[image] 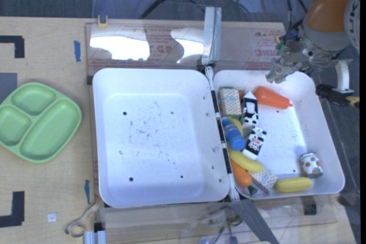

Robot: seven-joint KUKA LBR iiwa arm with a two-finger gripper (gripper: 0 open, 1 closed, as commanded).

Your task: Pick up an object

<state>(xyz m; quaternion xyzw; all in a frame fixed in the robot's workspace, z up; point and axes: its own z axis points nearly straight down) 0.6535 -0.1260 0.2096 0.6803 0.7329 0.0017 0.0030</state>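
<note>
Camera view: KUKA arm (331,3) comes in from upper right, orange band above wrist. Gripper (278,73) hangs over back edge of right bin (326,140), tips pointing down-left, just above and right of the orange carrot-shaped toy (272,98). Nothing seen betw. the fingers; how far apart they stand can't be told at this res.

Right bin holds all the loose objs. Carrot toy lies near back wall, slanted, close to gripper but apart from it. A patterned box (230,102) sits at back-left corner, next to the divider. Two black-and-white cow-print pieces (250,111) and (255,141) lie mid-bin, one behind the other. Blue bottle (233,135) lies along the left wall. Yellow banana (246,161) in front of it, w/ an orange piece (242,177) touching its front side. A second yellow banana-like obj (293,184) rests at front wall; small box (265,180) between the two. A small white can (310,164) w/ red/green print stands near front-right corner, well apart from the rest.

Left bin (154,134): white floor w/ faint scribble marks. Green divided plate (37,121) sits on the bench at far left.
</note>
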